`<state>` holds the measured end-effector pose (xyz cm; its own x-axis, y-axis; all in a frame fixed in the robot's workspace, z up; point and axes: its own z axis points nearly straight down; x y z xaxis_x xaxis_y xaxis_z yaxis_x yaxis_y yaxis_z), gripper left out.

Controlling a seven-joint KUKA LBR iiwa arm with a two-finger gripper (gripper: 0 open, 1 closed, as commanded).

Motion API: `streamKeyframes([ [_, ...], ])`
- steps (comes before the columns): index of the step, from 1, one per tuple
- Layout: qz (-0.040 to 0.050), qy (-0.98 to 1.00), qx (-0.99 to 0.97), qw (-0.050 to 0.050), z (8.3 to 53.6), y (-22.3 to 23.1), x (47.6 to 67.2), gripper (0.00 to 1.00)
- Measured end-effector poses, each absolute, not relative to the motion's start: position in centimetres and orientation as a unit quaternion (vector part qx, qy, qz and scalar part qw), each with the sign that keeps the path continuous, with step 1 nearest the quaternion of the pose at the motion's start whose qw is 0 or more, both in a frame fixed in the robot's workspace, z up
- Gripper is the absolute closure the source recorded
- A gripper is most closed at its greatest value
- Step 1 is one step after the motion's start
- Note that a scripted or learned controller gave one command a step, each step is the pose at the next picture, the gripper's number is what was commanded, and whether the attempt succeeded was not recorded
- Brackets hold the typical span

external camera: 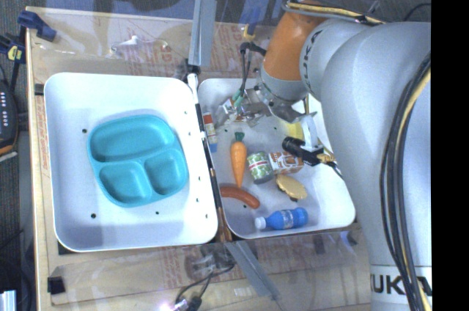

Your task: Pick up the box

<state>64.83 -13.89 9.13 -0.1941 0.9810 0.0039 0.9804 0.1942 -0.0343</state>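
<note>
We've got our tool [245, 108] low at the right bin's [337, 210] far-left corner; grip state unclear, and we can't single out the box there.

The arm [366, 148] is a bulky, smooth, light grey body with rounded casings, filling the right of the frame. An orange band [288, 45] wraps it near the upper centre, above a grey wrist. Dark cables [410, 119] run down the shell at the right, and a thin yellowish one edges the top of the band. White letters "UK" on black show at the lower right.
</note>
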Motion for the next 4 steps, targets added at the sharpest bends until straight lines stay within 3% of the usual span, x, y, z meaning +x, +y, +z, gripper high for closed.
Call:
streamKeyframes([
  [1, 0.0144, -0.771, -0.636, 0.008, 9.07, -13.61, 64.76, 0.00],
  [2, 0.0122, -0.773, -0.634, 0.009, 10.06, -13.35, 64.88, 1.00],
  [3, 0.0141, -0.773, -0.635, 0.010, 10.06, -13.52, 64.80, 0.00],
  [4, 0.0131, -0.770, -0.638, 0.011, 9.26, -13.69, 64.85, 0.00],
])
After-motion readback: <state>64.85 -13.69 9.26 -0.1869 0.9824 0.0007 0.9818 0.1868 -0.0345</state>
